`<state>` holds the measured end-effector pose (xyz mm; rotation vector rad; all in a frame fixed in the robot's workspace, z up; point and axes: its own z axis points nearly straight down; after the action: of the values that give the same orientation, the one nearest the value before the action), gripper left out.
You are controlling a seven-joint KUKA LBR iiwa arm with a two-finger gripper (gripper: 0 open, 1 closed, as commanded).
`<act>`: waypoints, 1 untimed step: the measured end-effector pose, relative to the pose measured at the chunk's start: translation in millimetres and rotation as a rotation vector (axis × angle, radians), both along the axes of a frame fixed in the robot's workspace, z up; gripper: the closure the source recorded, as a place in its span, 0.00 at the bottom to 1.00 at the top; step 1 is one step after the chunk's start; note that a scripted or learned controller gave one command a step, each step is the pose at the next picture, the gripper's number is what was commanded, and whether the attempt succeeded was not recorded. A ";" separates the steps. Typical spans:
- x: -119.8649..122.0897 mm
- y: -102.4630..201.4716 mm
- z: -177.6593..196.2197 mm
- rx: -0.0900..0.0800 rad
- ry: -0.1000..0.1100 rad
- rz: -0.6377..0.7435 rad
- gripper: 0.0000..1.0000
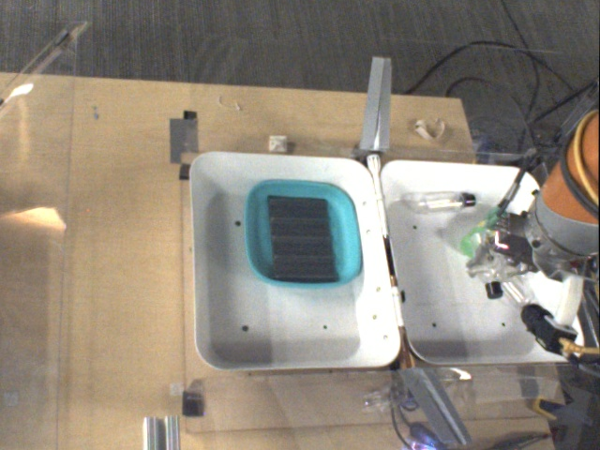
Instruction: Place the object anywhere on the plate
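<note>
Pincer [495, 262] sat low in the right bin [441, 331] at frame right, grip state impossible to tell, a green object [475, 240] touching its upper-left side (held or not, unclear), and the teal plate [349, 242] lay well apart, straight left in the left bin [220, 336].
</note>
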<state>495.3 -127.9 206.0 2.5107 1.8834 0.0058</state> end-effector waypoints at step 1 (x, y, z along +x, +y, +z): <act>21.8 80.9 -21.7 0.000 0.002 0.216 1.00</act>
<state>517.2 -47.1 184.3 2.2945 2.1446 0.0034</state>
